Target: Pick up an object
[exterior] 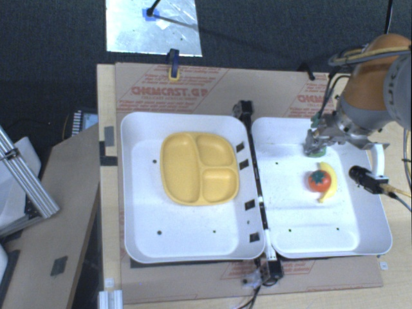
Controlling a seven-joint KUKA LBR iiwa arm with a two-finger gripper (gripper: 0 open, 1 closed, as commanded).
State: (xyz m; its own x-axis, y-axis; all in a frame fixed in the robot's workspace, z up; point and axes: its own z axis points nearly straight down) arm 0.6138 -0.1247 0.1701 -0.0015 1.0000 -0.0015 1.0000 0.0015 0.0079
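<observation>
The gripper [315, 148] is low over the far part of the right bin [293, 237], close to its back wall, and its tip seems to touch or almost touch the bin floor. From this view I cannot tell how the gripper stands, and nothing is seen held in it. Just in front of it, apart from it, lie a tomato [318, 181] and a banana [328, 184], touching each other. The tomato is red with a green top that faces up. The banana lies flat behind and right of the tomato; its long axis runs from the far side to the near side of the bin, a little curved. The left bin [138, 237] bears a yellow plate [198, 168] with three compartments, lying flat in the middle.
</observation>
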